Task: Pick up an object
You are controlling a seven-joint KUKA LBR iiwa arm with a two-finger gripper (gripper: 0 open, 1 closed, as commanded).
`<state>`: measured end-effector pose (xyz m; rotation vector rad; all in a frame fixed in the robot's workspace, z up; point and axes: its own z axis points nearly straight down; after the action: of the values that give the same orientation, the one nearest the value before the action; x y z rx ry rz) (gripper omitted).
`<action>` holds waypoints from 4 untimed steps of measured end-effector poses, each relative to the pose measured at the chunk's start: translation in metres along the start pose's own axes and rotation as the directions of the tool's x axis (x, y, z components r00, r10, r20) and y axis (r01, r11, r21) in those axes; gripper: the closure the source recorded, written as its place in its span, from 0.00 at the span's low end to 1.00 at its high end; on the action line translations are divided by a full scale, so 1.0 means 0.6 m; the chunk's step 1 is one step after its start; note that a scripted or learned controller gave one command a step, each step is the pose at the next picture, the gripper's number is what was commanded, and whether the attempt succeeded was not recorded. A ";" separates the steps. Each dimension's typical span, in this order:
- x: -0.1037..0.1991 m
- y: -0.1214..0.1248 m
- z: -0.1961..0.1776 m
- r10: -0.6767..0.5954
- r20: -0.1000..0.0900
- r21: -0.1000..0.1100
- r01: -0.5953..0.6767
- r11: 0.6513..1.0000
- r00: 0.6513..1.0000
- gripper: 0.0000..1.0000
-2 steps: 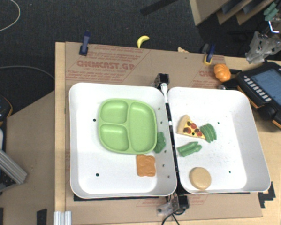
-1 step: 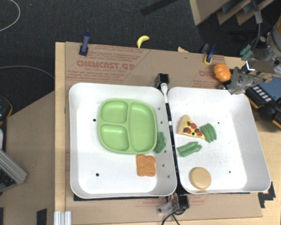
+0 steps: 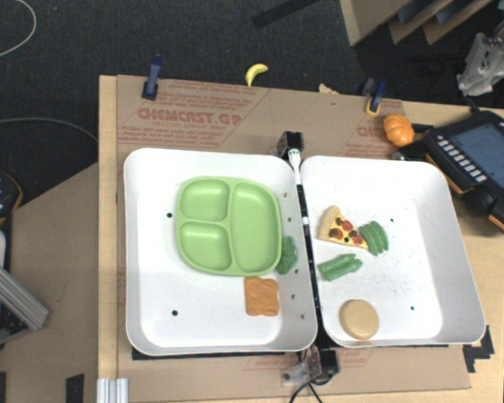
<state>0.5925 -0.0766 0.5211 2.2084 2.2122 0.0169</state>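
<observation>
From where I stood the two white bins sat side by side on the surface (image 3: 121, 131). The left bin (image 3: 144, 258) carried a green divided plate (image 3: 229, 226), an orange-brown toast-like piece (image 3: 262, 296) just below it, and a small dark green bit (image 3: 287, 256) tucked against the plate's right edge, near the divider. The right bin (image 3: 428, 222) held a pizza slice (image 3: 341, 229) touching a dark green leafy piece (image 3: 374, 236), a green bean-like piece (image 3: 340, 266) just beneath them, and a round tan disc (image 3: 360, 318) nearer the front wall.

Up in the far right corner I could make out a pale metallic shape that may have been the arm's end, but it was too cut off for me to be sure, and of the gripper I could not tell whether it was wide or narrow.

By my reckoning the pick had not begun: every object lay loose in its bin, nothing lifted. Any of them could serve. The next move, I judged, called for choosing one and coming down over it. The tan disc looked the easiest, standing apart from its neighbours. The pizza and the leafy piece, lying in contact, risked a muddled grasp, and the flat toast would want the fingers low against the bin floor.
</observation>
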 end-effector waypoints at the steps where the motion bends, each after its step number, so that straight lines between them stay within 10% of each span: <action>1: -0.023 -0.100 0.118 0.005 -0.005 0.027 -0.005 1.000 1.000 1.00; 3: -0.105 0.120 0.267 0.004 0.000 0.013 -0.004 1.000 1.000 1.00; 4: -0.104 0.122 0.116 0.001 0.000 0.006 -0.001 1.000 1.000 1.00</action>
<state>0.6671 -0.1394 0.4533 2.2119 2.2144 0.0101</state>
